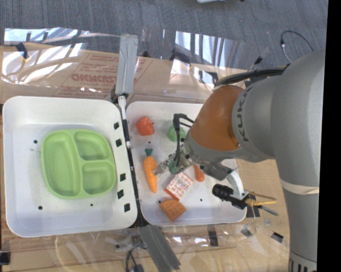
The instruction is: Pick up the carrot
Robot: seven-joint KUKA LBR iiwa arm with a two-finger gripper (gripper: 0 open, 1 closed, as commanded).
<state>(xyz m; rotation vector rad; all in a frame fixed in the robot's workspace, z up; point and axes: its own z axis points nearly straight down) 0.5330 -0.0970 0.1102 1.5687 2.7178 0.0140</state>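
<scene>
Two white bins sit side by side; in the right bin [155, 216] the carrot [151, 173] lies near the left wall. Just beside it hangs the gripper [170, 162]; whether it is parted cannot be told.

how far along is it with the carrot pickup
Done: the arm has reached into the right bin, with the gripper beside the carrot. In hand: nothing visibly; the carrot lies flat on the bin floor. Left: grasping and lifting it.
</scene>
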